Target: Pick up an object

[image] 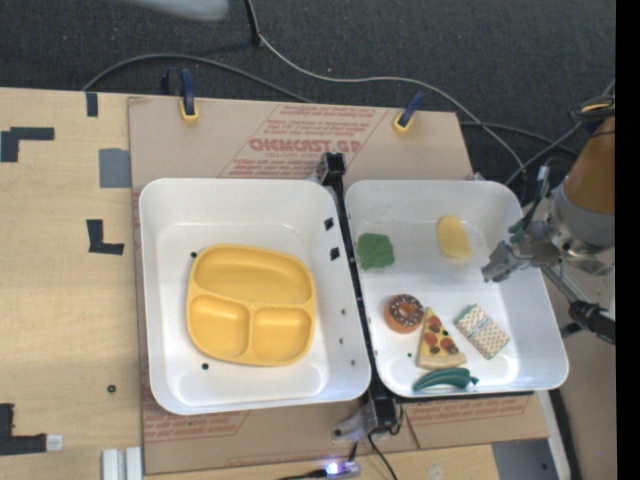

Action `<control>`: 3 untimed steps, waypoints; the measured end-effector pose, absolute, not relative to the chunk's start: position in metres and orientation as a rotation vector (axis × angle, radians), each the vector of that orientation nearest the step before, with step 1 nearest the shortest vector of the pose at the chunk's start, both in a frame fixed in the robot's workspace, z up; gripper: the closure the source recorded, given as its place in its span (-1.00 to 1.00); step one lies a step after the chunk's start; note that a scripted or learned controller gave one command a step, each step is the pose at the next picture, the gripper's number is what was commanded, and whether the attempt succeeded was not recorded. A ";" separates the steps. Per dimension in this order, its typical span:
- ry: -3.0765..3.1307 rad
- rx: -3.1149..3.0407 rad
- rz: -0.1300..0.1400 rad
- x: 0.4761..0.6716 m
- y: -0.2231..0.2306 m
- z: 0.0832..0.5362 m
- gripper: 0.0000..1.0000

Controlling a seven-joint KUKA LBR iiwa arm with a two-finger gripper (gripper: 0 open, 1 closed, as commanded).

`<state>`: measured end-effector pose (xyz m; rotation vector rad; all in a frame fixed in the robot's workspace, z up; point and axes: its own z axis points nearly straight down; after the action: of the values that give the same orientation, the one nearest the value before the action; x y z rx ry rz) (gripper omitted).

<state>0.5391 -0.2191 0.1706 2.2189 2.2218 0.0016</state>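
The right bin (400, 203) holds several toy foods. A green leafy piece (376, 251) lies near its left wall and a pale yellow oval (453, 236) near the back. A brown donut (405, 312), a pizza slice (437, 338) and a patterned white block (482, 330) sit toward the front. A green pod (443, 379) rests against the front wall. My gripper (503, 264) hangs over the bin's right side, right of the yellow oval and above the patterned block, with nothing seen in it.
The left bin (160, 268) contains a yellow divided plate (250, 303). A black divider clip (333, 168) sits where the bins meet. Cables run across the dark floor behind the bench, and cardboard lies under both bins.
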 end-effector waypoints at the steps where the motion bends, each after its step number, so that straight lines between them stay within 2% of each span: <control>1: 2.221 2.218 0.002 0.537 -0.217 0.213 1.00; 2: 2.221 2.216 0.003 0.538 -0.216 0.258 1.00; 3: 2.230 2.216 0.000 0.549 -0.163 0.243 1.00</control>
<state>0.5488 -0.1632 0.2431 2.2159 2.2297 -0.0001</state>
